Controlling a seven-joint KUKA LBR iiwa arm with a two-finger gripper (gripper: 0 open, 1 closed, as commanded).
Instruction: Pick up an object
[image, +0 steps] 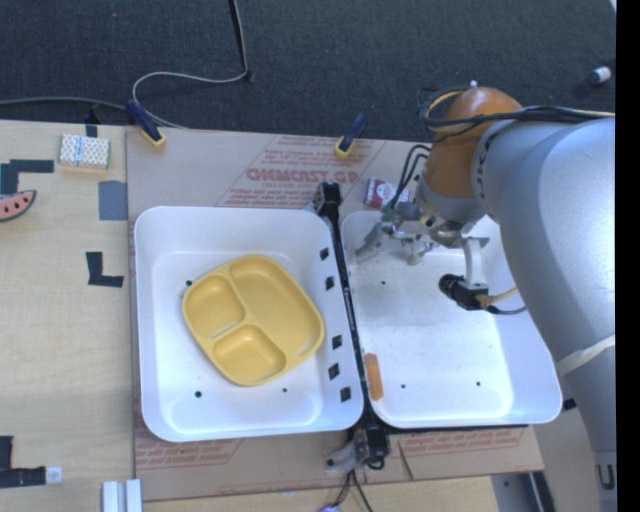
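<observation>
The tool (400, 238) sits low over the back of the right bin (450, 395), close to that bin's far left corner, with the arm (545, 210) coming in from the right and the orange band (470, 150) just above the wrist. From this angle I cannot tell whether it is released or clenched, and nothing can be seen caught in it.

There are 2 candidates for picking. A yellow divided tray (252, 318) with 3 compartments lies flat in the middle of the left bin (165, 400), well apart from the tool and across the divider. A small orange piece (373, 375) lies in the right bin against its left wall, toward the front, on the same side as the tool but some way forward of it.

By my reading the step in hand is the approach, or a grasp attempt at the rear of the right bin, where no object is plain beneath the tool. If nothing is there, the next move calls for lifting clear and travelling forward along the left wall to the orange piece, then descending beside the wall without striking it.
</observation>
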